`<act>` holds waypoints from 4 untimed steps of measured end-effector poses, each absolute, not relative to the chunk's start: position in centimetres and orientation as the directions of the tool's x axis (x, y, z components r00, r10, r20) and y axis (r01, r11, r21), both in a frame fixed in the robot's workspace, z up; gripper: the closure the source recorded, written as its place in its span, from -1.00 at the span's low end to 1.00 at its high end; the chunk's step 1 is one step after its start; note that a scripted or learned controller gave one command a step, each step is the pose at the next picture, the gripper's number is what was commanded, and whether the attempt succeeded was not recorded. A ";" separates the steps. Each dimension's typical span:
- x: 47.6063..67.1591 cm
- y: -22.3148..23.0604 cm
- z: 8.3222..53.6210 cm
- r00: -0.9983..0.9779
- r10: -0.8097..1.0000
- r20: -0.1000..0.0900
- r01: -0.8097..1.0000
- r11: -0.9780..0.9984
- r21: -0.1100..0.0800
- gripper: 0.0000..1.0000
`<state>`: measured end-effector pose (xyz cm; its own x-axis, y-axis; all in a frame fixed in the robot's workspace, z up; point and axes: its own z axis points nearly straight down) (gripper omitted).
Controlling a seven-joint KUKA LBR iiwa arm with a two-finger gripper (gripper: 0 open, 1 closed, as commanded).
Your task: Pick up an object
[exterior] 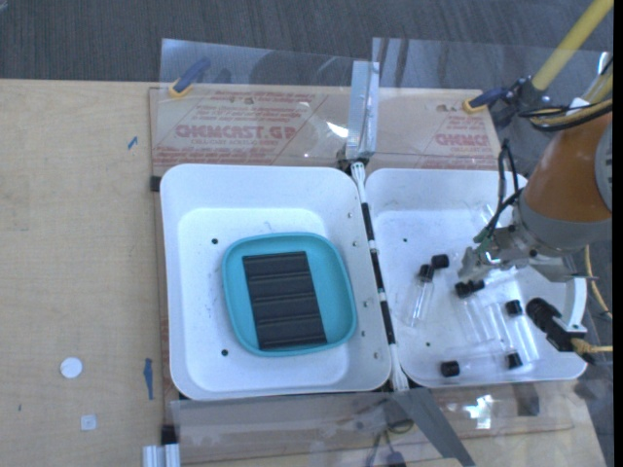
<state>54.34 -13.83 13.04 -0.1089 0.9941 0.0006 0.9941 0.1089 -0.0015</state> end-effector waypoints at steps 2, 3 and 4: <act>61.0 -19.5 14.5 -0.046 0.999 -0.001 0.999 0.046 0.000 1.00; 61.0 -19.4 14.5 -0.047 0.999 -0.001 0.999 0.047 0.000 -1.00; 61.4 -19.7 8.6 -0.057 0.998 -0.002 0.998 0.057 0.003 -1.00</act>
<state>61.41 -19.71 8.65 -0.0571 0.9984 -0.0016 0.9984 0.0571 0.0029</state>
